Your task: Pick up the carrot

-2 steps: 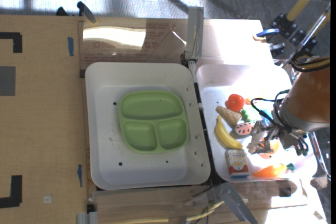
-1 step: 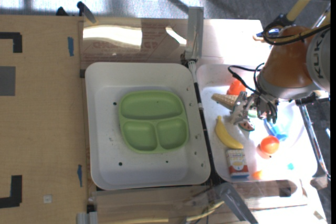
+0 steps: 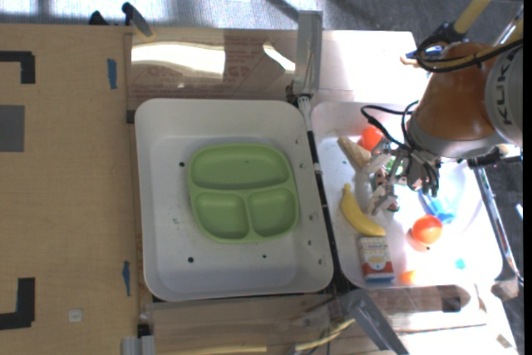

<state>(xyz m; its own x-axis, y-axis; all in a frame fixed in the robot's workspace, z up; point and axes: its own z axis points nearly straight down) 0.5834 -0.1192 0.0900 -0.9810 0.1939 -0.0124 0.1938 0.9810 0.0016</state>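
Two white bins sat side by side on the bench, the left bin (image 3: 158,204) holding a green divided plate (image 3: 243,192) and the right bin (image 3: 332,137) crowded with small things. What seemed to be the carrot (image 3: 371,136), a small orange piece partly hidden by cables, lay near that bin's far end beside a pale scrap (image 3: 355,152). The gripper (image 3: 389,187) hung just below it, its fingers too cluttered to judge, with a banana (image 3: 359,214), a small carton (image 3: 376,257) and a tomato (image 3: 426,229) close around.

Grey arm (image 3: 503,108), orange band, black cables, metal tool (image 3: 391,179)
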